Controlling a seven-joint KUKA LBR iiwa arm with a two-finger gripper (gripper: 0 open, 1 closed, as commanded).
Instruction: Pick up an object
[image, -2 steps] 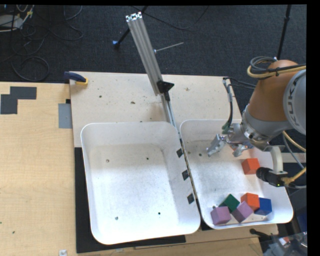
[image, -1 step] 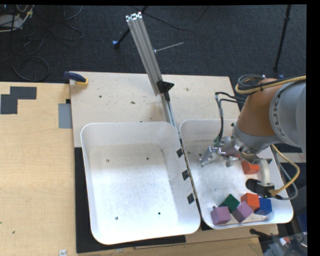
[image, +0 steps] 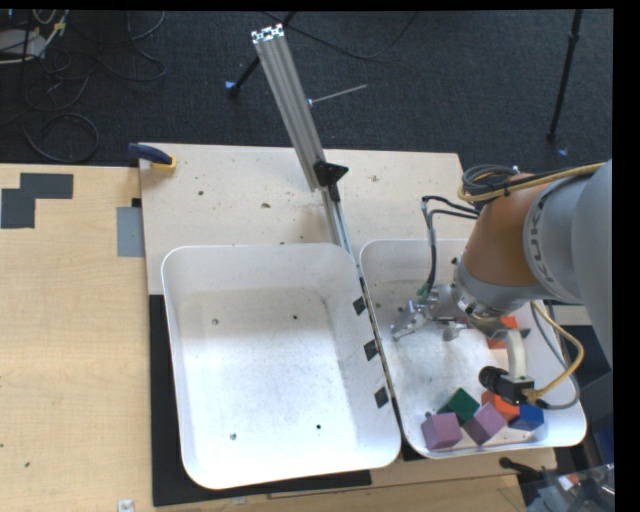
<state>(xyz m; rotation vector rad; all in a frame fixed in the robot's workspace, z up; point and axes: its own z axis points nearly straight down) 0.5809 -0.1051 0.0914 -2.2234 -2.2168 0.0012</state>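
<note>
- In the camera view, you see the grey arm with its orange band (image: 500, 240) reaching in from the right and bending down over the right-hand shallow white bin (image: 400, 262).
- Your pincer (image: 425, 322) hangs low inside that right bin, just beside its left wall and about midway along it. Its metal fingers (image: 408, 327) are spread apart with nothing between them, so it is wide and holds no object.
- The objects to pick lie bunched in the near corner of the right bin, well apart from the pincer.
- A purple cube (image: 441, 430) sits closest to the bin's near rim, on the left of the bunch.
- A second purple cube (image: 485, 423) lies just beside it, to its right.
- A dark green block (image: 462, 404) rests just behind the two purple cubes, between them and the pincer.
- A blue block (image: 527, 417) sits at the right end of the bunch, near the bin's right rim, and a small orange piece (image: 505, 405) is touching it on its left.
- A black cable loop from the arm (image: 497, 380) hangs over that end of the bunch, hiding part of it.
- The left-hand shallow white bin (image: 200, 270) lies touching the right bin's left wall; both rest on the pale wooden table (image: 230, 190).
- A slanted silver metal rail (image: 295, 110) rises from the far end of the seam between the bins.
</note>
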